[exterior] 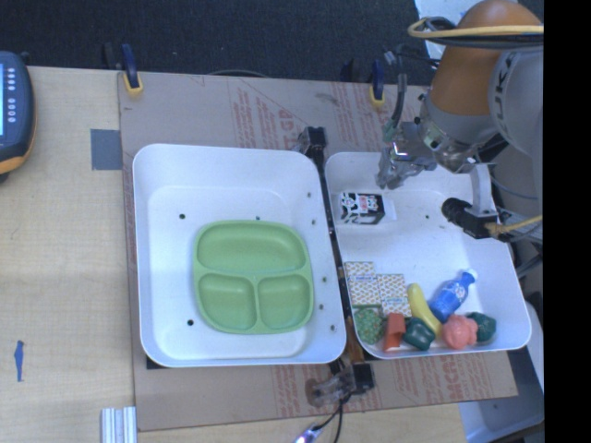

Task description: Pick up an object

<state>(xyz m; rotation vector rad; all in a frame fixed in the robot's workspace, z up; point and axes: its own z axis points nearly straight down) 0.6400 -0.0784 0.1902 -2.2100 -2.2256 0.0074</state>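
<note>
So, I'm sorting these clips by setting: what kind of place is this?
Probably a robotics lab bench: two white bins on clamped board, toy food heaped in one, and a robot arm reaching in.

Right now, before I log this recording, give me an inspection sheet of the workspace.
Surface: wooden bench with a cardboard sheet clamped under two white bins.
Job's things: right bin holds a black-and-white carton near its far end, lying apart; at the near end, patterned packets, a banana, a blue bottle and small red, green and orange toys crowded together.
Clutter: left bin holds a green divided plate.
Grippers: gripper above the right bin's far end, beside the carton; nothing seen between its fingers.
Cables: yellow cable looped at the arm; thin leads at the bench's near edge.
Surroundings: blue-and-orange device at left; dark floor beyond.
</note>
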